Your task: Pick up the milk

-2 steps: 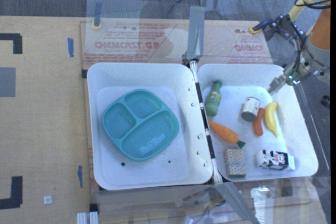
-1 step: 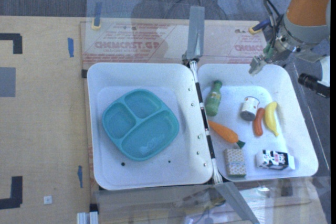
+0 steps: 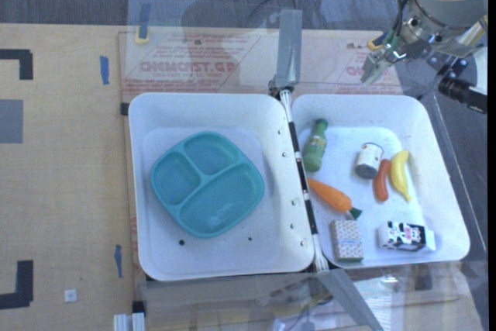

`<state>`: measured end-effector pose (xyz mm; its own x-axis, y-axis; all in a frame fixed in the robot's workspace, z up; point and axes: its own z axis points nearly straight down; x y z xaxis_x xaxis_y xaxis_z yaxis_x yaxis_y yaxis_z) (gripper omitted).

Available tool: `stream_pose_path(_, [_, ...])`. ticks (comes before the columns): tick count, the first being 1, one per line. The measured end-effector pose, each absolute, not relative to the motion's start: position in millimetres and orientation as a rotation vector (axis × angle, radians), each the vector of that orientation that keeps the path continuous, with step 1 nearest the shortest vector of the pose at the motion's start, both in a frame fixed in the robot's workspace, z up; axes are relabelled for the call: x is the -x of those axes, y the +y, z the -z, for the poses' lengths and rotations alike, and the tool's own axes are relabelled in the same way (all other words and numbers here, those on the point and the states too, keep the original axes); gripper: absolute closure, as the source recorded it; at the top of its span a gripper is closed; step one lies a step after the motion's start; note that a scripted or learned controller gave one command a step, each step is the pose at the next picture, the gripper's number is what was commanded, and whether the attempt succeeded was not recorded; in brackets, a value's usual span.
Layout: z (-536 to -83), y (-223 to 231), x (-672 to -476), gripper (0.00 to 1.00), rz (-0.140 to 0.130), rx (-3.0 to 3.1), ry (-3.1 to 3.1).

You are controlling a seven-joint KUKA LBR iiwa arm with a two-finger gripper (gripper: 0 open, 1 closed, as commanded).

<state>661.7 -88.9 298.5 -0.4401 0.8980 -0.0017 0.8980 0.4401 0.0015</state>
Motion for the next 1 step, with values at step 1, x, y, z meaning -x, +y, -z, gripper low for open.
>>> stream_pose_path(1, [-183.4,-38.4,-540.4,1.0,-0.001,-1.233,2.891])
